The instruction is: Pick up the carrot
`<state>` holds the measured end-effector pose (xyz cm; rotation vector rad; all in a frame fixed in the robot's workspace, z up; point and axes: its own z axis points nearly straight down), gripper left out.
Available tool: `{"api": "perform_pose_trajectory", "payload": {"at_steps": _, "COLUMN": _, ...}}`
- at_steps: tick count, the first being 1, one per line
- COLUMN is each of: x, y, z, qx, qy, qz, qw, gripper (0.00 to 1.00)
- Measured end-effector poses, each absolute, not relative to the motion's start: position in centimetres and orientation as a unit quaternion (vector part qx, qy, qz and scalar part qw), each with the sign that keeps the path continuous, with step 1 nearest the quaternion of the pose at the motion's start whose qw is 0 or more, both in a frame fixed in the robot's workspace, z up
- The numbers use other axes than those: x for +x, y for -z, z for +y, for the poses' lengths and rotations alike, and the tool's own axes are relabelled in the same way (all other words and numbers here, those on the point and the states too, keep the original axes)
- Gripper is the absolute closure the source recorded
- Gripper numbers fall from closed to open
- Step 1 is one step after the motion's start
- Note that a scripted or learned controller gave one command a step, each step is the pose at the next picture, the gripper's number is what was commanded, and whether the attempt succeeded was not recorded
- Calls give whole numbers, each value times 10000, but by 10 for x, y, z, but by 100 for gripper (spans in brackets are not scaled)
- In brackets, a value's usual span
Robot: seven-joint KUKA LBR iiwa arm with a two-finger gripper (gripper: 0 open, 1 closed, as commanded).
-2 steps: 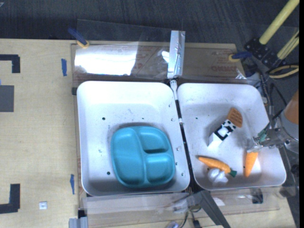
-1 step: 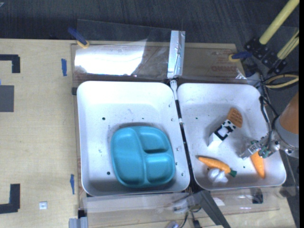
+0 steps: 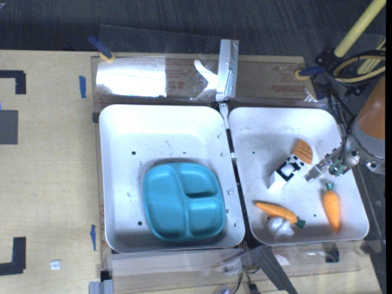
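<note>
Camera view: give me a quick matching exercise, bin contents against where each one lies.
Things:
1. blue divided plate
2. upright carrot
3. lying carrot
4. black-and-white block

Places:
A. right bin, near its front edge, beside a white lump
B. left bin
C. right bin, by its right wall, just below the gripper
D. right bin, middle, next to an orange bread-like piece

Pairs: 1-B, 2-C, 3-A, 4-D

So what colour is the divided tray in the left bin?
Teal blue; the tray shows best in the camera view.
</note>
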<state>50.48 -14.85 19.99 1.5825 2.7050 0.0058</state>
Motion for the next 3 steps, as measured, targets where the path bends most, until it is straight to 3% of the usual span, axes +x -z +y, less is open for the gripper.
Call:
{"api": "perform_pose_trajectory", "payload": {"at_steps": 1, "x": 503, "y": -197, "z": -150, "qx": 5067, "qy": -5, "qz": 8621, "qw": 13, "gripper": 0}}
{"api": "perform_pose_trajectory", "payload": {"at_steps": 2, "x": 488, "y": -101, "z": -215, "qx": 5631, "qy": -9, "qz": 8264, "qw": 11, "gripper": 0}}
{"api": "perform_pose_trajectory", "payload": {"at_steps": 3, "x": 530, "y": -87, "z": -194, "qx": 6331, "qy": -14, "qz": 7740, "qw": 30, "gripper": 0}}
